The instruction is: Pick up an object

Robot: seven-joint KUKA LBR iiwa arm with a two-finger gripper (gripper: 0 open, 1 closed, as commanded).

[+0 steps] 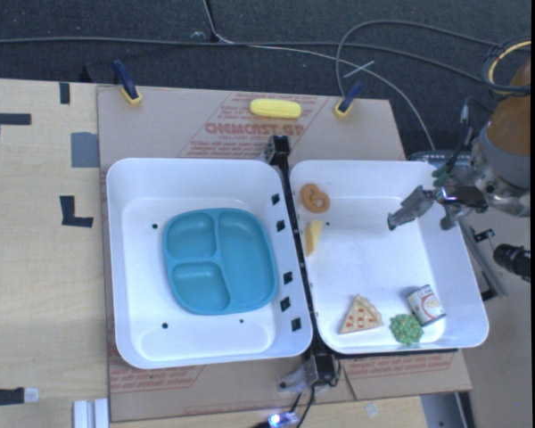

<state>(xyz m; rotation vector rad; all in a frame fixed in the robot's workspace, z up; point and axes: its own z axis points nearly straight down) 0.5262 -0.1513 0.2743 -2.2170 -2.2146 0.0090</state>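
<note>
Approach step: hand (425, 210) spread wide, holding nothing, above right bin (374, 257) far-right edge. Candidates near bin's front: can (425, 304), broccoli (407, 328), pizza slice (361, 316). Next: descend over one.

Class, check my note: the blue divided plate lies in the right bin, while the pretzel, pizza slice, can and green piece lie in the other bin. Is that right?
Not quite. The camera view shows the blue divided plate in the left bin; the pretzel, pizza slice, can and green piece lie in the right bin.
</note>
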